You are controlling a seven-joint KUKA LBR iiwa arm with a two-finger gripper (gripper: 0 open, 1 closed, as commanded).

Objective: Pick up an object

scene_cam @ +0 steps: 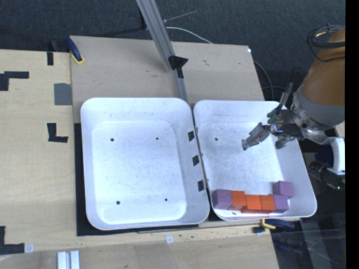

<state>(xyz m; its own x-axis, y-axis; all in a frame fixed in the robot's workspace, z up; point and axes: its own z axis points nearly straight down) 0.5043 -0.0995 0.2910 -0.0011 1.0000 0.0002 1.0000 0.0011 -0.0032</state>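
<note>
A row of blocks lies along the front edge of the right bin [224,114]: a purple block [222,198] at the left, orange blocks [253,202] in the middle, and purple blocks [282,194] stacked at the right end. My gripper [262,144] hangs over the middle of the right bin, well behind the blocks. It is open, its two fingers spread wide with nothing between them. The grey and orange arm [325,88] comes in from the right.
The left bin [134,108] stands beside the right one, their rims touching in the middle. A slanted metal rail [157,24] rises behind the bins. A blue and yellow clamp [76,52] sits at the bench's far left corner.
</note>
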